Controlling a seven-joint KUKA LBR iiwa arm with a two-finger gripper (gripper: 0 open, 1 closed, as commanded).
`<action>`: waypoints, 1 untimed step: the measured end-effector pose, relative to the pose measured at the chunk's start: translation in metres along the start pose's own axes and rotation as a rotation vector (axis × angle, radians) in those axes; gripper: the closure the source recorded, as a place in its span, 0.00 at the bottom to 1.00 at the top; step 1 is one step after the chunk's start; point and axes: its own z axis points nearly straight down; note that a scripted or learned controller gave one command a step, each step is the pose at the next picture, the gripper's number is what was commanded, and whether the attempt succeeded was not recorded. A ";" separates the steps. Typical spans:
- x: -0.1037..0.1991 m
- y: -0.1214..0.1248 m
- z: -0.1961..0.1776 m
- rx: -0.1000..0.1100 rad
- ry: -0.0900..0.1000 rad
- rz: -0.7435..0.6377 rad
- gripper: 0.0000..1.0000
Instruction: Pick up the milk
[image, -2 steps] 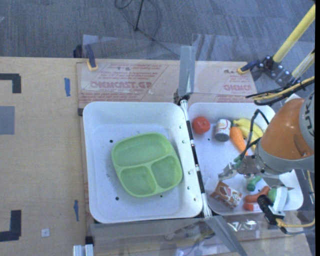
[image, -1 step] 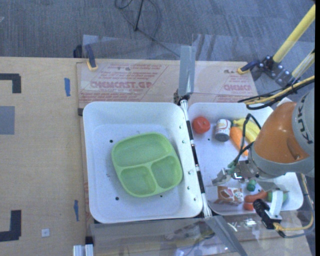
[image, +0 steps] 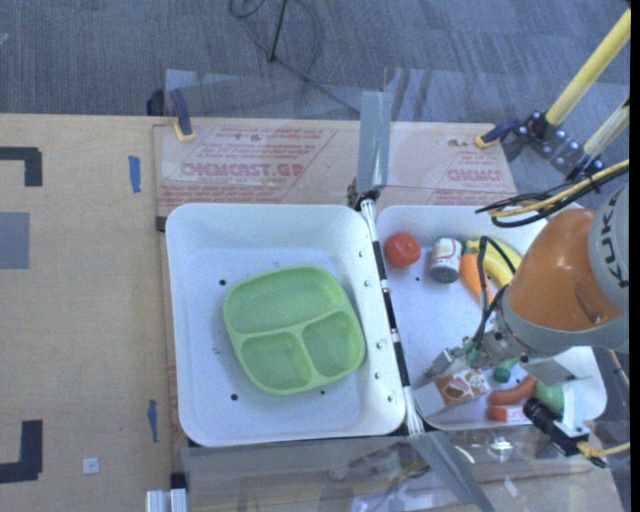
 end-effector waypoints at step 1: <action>-0.004 0.002 -0.012 -0.011 -0.012 0.004 1.00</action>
